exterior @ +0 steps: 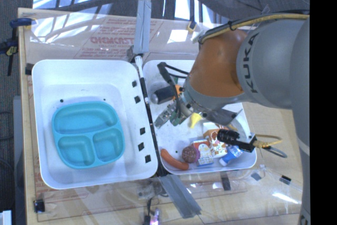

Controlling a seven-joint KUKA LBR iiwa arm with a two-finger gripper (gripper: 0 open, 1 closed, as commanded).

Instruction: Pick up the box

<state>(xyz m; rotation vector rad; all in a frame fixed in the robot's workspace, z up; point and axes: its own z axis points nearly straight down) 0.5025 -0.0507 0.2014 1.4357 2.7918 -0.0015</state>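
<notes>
Pincer (169, 116) hangs low in the right bin (158, 74), its grip impossible to judge from here; the box (204, 151) lies near the front rim beside a sausage (174, 160) — pickup not done.

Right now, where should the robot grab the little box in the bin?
Probably from above, pinching the box across its narrower sides. It lies flat near the right bin's front wall, crowded by a sausage and a blue carton, so sideways approaches look blocked.

Bins (42, 92): smooth white plastic, slight sheen. Tray (87, 133): glossy blue plastic. Box (206, 151): printed glossy card. Arm (274, 60): matt grey shell, satin orange band.
</notes>
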